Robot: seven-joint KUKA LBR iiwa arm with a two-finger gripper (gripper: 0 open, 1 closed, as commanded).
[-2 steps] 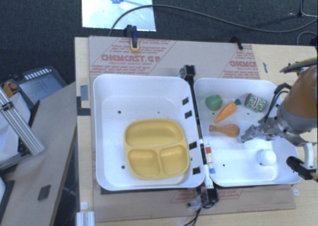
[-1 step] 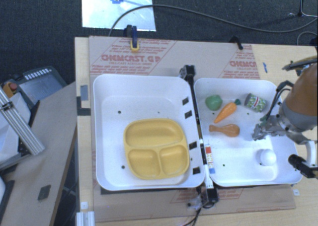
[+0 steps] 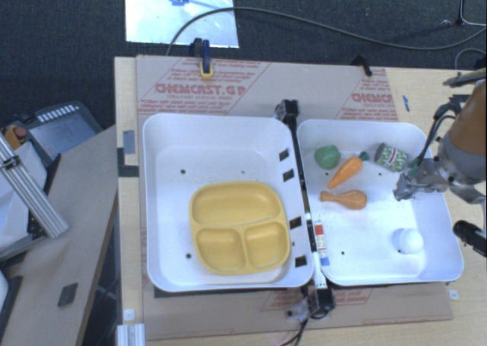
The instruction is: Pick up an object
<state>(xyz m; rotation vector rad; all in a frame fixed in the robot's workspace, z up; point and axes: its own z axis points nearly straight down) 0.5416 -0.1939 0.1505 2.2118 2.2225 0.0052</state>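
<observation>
1. Gripper (image 3: 405,187) hangs over the right bin (image 3: 365,265), close to its far-right wall; whether its fingers are open or closed, I cannot tell from up here.
2. Open floor sits in the right bin's near-left half, bare white with nothing on it.
3. Five objects in that bin, counted: one green ball (image 3: 328,157), one carrot (image 3: 346,171), one drumstick (image 3: 346,199), one small can (image 3: 391,157), one white ball (image 3: 409,240).
4. The can lies nearest the gripper, just beside it toward the back wall; the white ball sits alone near the front-right corner.
5. Left bin (image 3: 175,147): one yellow divided tray (image 3: 240,226), three compartments, pushed toward the front edge, with bare floor behind it.
</observation>
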